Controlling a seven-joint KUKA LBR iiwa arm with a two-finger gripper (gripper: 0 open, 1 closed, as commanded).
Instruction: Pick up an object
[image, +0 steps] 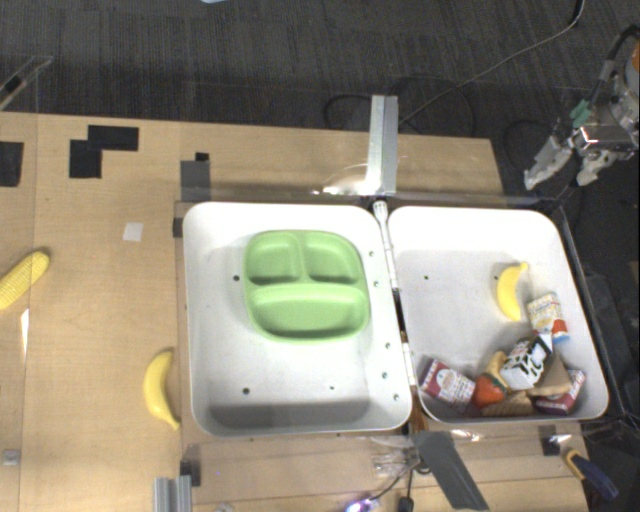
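Gripper (562, 165) sits at the far right, beyond the right bin's far corner and above dark floor; its two pale fingers point down-left, spread apart with nothing between them.

Both bins are shallow, white, smooth plastic with rounded corners, touching along a metal divider. Inside the left bin (215, 300) lies a green compartment tray (304, 283), matte, rounded, with two small wells on its far side and one long well on its near side. Within the right bin (450, 260) a small yellow banana (511, 289), curved and glossy, lies near the right wall. Close by on its near side a small bottle (547, 319) rests, and along the near edge a heap of packets crowds together: a red carton (446, 384), a black-and-white patterned box (524, 364) and a reddish piece (489, 392).

Light wood bench (90, 300) surrounds the bins; a second banana (160, 388) lies just left of the left bin, and a yellow corn cob (22, 279) at the far left edge. Dark carpet and cables lie beyond.
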